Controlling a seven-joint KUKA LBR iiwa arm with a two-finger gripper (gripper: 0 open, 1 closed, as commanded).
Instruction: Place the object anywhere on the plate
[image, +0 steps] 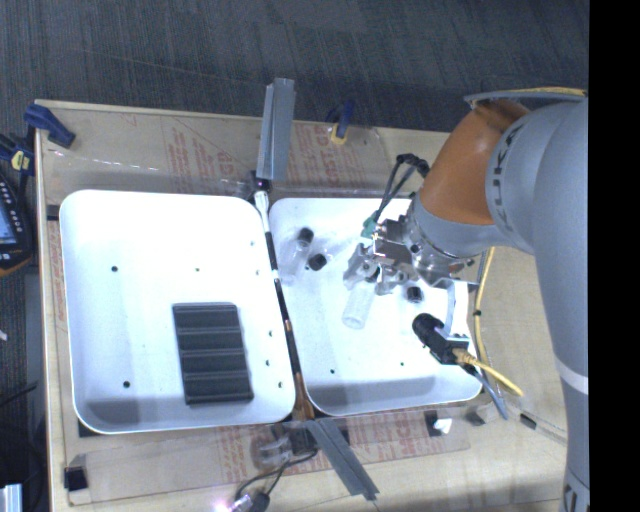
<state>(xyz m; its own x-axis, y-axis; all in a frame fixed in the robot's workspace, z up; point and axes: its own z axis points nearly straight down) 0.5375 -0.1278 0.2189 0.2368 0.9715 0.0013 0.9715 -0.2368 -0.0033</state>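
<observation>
The shiny metal two-finger gripper (362, 272) hangs in the right white bin (330, 390), touching a clear plastic tube (356, 308). I cannot tell its grip. The ridged black rectangular plate (211, 352) lies well apart.

Black ribbed plate (211, 352) flat in left bin (90, 300).
</observation>
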